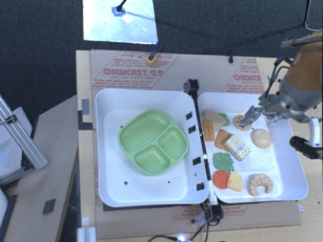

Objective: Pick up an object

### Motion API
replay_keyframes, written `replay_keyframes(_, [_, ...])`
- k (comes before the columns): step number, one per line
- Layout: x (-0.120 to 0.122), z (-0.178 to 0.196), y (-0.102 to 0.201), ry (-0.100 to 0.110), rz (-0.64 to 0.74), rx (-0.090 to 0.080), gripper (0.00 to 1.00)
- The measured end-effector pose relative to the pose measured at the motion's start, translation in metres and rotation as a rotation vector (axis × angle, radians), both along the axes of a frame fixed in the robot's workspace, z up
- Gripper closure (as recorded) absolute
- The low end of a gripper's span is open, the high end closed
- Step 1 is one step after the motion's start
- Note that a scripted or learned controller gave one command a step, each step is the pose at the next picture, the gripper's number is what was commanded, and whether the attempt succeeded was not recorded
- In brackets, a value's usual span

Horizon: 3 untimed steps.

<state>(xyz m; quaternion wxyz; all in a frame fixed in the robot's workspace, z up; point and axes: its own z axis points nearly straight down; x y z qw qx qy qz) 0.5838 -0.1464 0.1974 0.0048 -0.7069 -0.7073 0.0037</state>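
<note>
The right white bin [295,178] holds several toy foods: a tan bread wedge [214,118], a round cookie [241,123], an orange waffle strip [208,130], a checkered block [236,147], a pale egg [261,138], a green leaf [222,161], a red tomato [220,179], a yellow cheese piece [234,181] and a croissant [260,184]. My gripper [249,118] reaches in from the right and hangs low over the bin's far part, right at the cookie. I see no object lifted off the bin floor.
The left white bin [108,180] holds a green divided plate [153,141]. A black divider with clips [198,135] runs between the bins. The arm's grey body [303,84] stands over the right bin's far right corner. A small orange piece [222,139] lies beside the checkered block.
</note>
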Motion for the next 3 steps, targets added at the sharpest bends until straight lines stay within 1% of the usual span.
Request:
replay_keyframes(1, [0.003, 0.008, 0.0, -0.013, 0.002, -0.002, 0.0])
replay_keyframes(2, [0.001, -0.032, 0.0, -0.013, 0.001, -0.002, 0.0])
replay_keyframes(3, [0.007, -0.092, 0.004, -0.011, 0.003, -0.001, 0.0])
